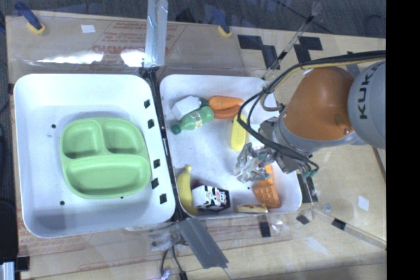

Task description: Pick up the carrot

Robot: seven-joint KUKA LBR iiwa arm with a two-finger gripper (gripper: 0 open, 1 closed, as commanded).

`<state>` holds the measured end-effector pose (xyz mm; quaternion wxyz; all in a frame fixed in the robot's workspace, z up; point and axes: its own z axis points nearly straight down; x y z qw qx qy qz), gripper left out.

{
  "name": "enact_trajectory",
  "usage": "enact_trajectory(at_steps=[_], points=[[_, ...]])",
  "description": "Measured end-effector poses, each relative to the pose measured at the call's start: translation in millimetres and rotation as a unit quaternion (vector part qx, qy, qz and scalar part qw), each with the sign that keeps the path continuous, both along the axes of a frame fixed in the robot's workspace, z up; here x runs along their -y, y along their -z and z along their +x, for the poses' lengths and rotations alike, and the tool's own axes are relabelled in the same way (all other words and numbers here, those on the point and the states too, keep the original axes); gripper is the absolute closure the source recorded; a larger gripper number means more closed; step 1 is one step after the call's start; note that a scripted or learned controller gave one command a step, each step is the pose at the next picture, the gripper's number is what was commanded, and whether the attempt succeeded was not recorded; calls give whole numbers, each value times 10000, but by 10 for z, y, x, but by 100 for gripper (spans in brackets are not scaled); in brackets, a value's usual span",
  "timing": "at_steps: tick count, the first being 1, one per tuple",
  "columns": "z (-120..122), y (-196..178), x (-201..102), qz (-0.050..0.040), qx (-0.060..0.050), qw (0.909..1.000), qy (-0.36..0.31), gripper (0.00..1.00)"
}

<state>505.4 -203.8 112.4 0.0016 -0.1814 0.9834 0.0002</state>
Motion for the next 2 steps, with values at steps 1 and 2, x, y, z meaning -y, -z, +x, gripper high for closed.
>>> enact_trajectory(at_steps=[1,2], points=[[1,0,-3,0,0,10000,-4,0],[24,-104,-23,-3,18,10000,-47,100]])
